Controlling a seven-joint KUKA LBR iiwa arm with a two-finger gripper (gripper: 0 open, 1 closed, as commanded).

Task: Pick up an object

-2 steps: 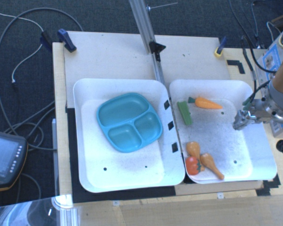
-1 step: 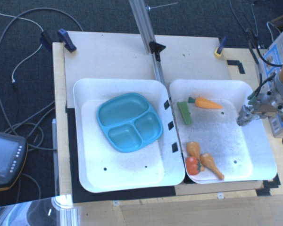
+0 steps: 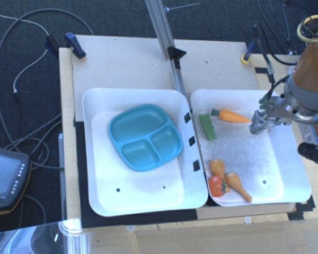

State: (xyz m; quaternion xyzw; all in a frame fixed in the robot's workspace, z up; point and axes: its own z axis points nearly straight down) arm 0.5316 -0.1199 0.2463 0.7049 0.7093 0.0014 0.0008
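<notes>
The right bin (image 3: 286, 157) holds an orange carrot (image 3: 234, 116) near its far edge, a green block (image 3: 207, 126) to the carrot's left, a red tomato (image 3: 215, 186) at the front left corner, and two tan drumstick-like pieces (image 3: 236, 184) beside it. My gripper (image 3: 257, 127) hangs over the right bin, just right of the carrot's tip, above the bin floor. Nothing shows between its fingers.
The left bin (image 3: 95, 142) carries a blue three-compartment plate (image 3: 145, 136). A metal pole (image 3: 161, 20) slants up from between the bins. Cables lie on the dark floor at left and top right. The arm's body (image 3: 307, 78) covers the right bin's far right corner.
</notes>
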